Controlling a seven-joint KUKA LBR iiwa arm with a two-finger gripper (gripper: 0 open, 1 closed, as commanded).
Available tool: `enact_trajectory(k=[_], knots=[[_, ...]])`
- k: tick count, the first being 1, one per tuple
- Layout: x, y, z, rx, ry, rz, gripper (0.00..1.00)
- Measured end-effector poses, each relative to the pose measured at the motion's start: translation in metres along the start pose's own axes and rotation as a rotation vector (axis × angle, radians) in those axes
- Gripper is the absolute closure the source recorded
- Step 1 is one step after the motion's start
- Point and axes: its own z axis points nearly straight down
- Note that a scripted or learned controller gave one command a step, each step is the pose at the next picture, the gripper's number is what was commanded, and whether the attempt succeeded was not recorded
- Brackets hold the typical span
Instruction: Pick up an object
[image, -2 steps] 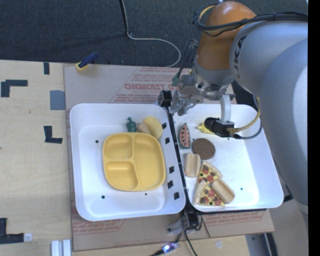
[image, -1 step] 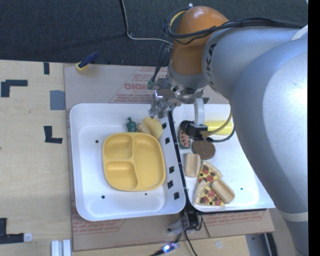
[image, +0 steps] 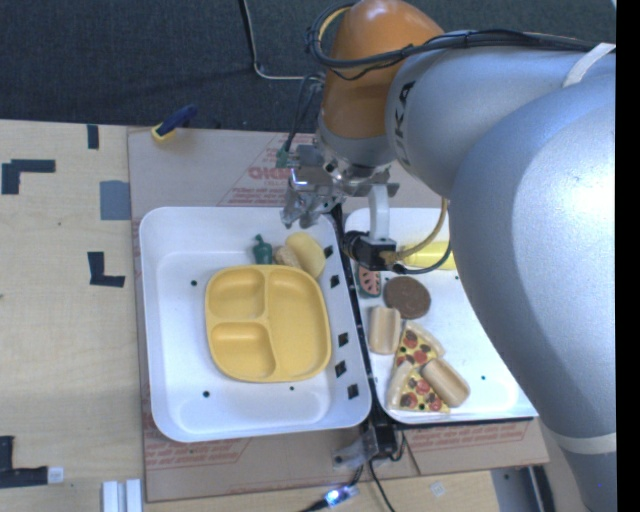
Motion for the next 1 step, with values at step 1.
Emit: enact_trajectory(k=[1], knots=[[-0.0115,0.0108,0.0032,0.001,-0.002,0.004,1.00]])
